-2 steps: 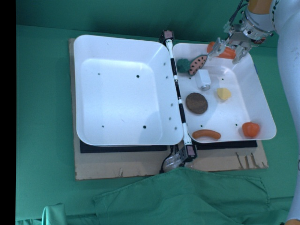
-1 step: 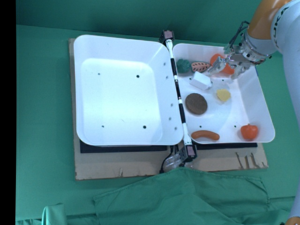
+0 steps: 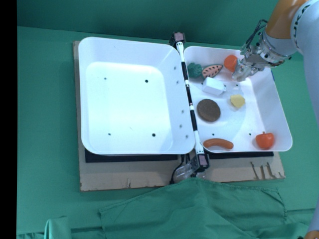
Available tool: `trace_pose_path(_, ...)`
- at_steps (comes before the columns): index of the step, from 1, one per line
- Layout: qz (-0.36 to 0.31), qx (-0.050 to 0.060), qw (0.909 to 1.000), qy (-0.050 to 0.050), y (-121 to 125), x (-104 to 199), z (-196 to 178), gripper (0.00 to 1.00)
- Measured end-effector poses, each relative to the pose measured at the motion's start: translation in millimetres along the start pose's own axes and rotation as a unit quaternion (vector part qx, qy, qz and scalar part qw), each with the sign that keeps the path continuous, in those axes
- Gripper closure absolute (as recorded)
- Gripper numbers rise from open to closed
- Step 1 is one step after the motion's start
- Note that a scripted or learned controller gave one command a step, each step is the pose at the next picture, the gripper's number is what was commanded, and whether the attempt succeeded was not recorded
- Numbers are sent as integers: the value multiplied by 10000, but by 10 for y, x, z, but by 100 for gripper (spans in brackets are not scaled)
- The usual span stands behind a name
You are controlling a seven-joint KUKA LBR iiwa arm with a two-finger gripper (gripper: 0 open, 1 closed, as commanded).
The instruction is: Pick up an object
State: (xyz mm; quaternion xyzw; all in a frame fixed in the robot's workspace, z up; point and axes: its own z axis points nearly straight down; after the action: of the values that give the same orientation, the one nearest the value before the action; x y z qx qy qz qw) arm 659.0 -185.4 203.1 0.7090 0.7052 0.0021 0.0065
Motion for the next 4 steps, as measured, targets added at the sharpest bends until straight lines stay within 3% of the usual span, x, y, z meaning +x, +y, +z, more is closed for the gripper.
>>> trace_pose_path(1, -1, 6, 10000, 0, -1, 1, 5, 0)
trace_pose_path(2, 13, -25, 10000, -13, 12, -14, -133, 100)
trace_pose_path(3, -10, 20, 10000, 4, -116, 22, 167, 100)
trace_pose_path(4, -12, 23, 10000, 9, -115, 25, 164, 0)
